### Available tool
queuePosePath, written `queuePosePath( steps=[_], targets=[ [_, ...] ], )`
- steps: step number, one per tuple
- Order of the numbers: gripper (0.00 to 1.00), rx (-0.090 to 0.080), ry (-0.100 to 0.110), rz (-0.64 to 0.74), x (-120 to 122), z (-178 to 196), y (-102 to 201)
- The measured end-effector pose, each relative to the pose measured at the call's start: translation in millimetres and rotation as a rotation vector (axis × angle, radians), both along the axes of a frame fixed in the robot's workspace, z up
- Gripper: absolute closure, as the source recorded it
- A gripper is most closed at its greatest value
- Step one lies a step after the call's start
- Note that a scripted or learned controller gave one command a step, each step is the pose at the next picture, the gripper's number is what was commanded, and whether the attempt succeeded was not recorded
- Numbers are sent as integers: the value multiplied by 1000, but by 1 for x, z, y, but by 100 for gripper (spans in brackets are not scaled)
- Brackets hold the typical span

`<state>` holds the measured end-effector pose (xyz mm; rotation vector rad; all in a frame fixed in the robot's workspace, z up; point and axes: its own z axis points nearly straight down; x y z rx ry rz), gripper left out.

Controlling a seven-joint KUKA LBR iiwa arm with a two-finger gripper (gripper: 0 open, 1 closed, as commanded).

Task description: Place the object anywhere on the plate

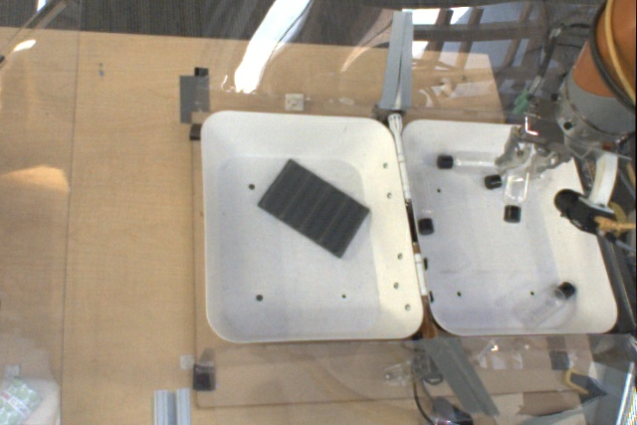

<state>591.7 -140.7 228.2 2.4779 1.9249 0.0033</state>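
Note:
A dark grey ribbed rectangular plate [315, 207] lies tilted in the middle of the left bin [229, 314]. Several small black objects lie in the right bin [468, 318]: one near its back left [445, 160], one further right [493, 181], one by the left wall [425, 226], one at the front right [565, 291]. My gripper [518, 176] hangs over the back right part of that bin, beneath the orange-banded wrist [609, 55]. Another small black piece [513, 212] sits just in front of the gripper; I cannot tell whether they touch.
The two bins meet at a ridge [410, 224] between them. A black and yellow part of the arm [585, 211] hangs over the right bin's right edge. The wooden bench [100, 214] extends to the left, with clamps [196, 95] at the bin corners.

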Motion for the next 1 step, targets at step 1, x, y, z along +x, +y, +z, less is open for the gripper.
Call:
queuePosePath(
  steps=[1],
  targets=[
    [100,2,3,103,21,-79,25]
  ],
)
